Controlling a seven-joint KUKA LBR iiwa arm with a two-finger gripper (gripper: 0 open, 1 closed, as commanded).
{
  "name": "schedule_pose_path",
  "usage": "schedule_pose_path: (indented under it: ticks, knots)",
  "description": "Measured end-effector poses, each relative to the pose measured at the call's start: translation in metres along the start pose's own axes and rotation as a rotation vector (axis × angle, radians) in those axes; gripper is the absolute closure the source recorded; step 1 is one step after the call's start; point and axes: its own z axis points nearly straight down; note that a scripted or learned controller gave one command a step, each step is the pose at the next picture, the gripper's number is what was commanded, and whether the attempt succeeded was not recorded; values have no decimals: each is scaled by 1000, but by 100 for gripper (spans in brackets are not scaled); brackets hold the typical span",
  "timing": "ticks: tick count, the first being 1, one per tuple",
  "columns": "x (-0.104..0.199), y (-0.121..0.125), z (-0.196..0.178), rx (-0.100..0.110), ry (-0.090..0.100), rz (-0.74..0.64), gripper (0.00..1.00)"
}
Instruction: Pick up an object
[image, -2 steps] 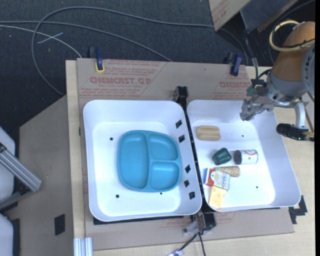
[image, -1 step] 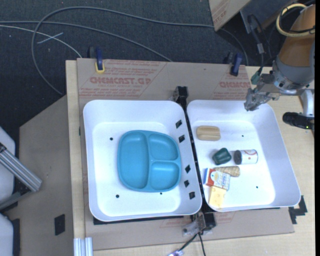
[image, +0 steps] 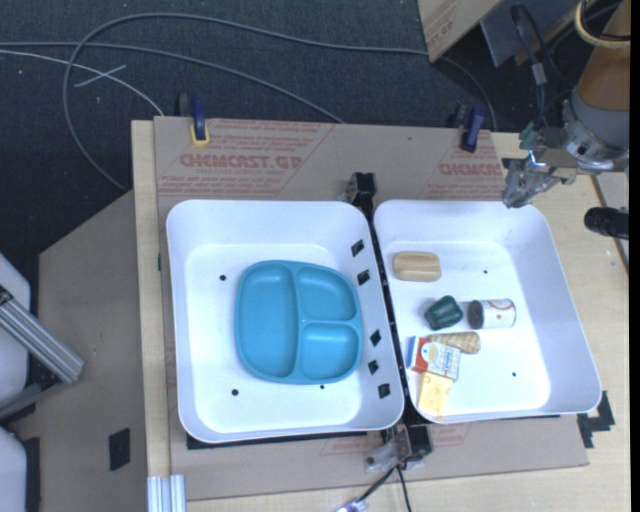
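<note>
- Gripper (image: 517, 192): at the top right, over the bench just beyond the far right corner of the right bin (image: 560, 300). Nothing shows between its tips. Whether it is released or clenched cannot be told from this angle.
- Arm (image: 600, 95): grey, with an orange band, entering from the upper right.
- Tan block (image: 416, 266): nearest object to the gripper, lying in the right bin's far left part, well apart from the gripper, down and to its left.
- Dark green object (image: 443, 313): mid-bin, nearer the camera than the tan block.
- White cylinder (image: 492, 313): lying on its side with a dark end cap, just beside the green object, on its right.
- Red and white packet (image: 438, 357): near the bin's left wall, below the green object.
- Yellow piece (image: 432, 394): touching the packet's near edge.
- Left bin (image: 190, 300): beside the right bin, holding a blue divided plate (image: 297, 321) with three compartments.
- Bench board (image: 250, 150): brown, printed, held by two clamps (image: 199, 120) at the far edge.
</note>
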Motion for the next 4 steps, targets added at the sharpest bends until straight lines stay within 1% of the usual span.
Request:
schedule_pose_path:
  ticks: [1, 2, 3, 4]
  knots:
    - [0, 1, -34, 1, 0, 0, 100]
    - [52, -14, -31, 8, 4, -4, 100]
    - [99, -13, -29, 8, 4, -4, 100]
    - [155, -20, -9, 11, 5, -5, 100]
